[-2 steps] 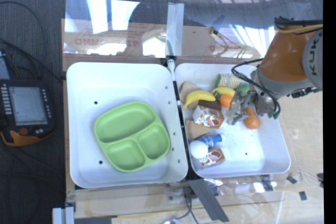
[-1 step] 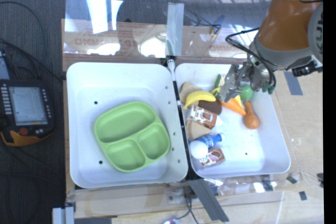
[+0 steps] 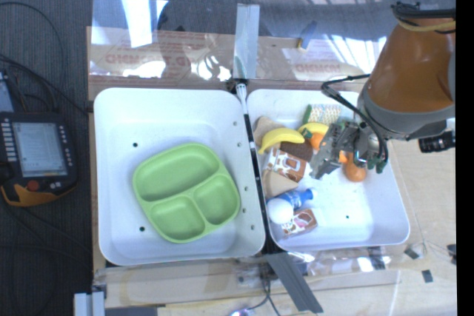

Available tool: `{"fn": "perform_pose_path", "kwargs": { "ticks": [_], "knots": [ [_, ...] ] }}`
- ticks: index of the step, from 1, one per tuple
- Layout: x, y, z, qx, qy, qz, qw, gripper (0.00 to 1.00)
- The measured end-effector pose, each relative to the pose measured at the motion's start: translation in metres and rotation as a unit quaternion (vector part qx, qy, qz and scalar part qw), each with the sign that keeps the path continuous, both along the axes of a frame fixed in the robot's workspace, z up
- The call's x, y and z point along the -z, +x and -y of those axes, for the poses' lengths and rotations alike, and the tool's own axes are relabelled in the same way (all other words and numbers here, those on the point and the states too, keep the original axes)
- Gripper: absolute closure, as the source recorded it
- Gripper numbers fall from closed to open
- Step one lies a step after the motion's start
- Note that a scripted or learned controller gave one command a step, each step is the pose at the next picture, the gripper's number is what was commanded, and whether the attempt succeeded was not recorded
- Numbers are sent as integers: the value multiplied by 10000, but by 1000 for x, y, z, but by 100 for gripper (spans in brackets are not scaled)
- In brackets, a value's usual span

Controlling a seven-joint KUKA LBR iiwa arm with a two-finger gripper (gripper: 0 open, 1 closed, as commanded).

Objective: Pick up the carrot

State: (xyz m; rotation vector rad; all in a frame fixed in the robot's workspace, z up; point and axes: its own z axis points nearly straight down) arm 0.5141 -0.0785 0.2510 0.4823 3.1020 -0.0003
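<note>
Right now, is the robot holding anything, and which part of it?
It cannot be told. The gripper is down in the right bin, close to an orange thing that may be the carrot, but a hold on it is not clear.

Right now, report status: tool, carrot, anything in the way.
Tool low in right bin, grip state unclear. Orange item, likely the carrot, just right of tool, not seen held. Banana and cartons crowd the left.

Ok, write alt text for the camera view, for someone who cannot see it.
A grey arm with an orange band reaches into the right white bin, its gripper low among small food items: a yellow banana, an orange carrot-like piece and a white bottle with a blue cap. The left white bin holds a green three-compartment plate.
</note>
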Motion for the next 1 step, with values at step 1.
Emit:
{"fn": "perform_pose_path", "kwargs": {
  "ticks": [1],
  "knots": [
    [-47, -29, -35, -1482, -3, 9, 9890, 100]
  ]
}}
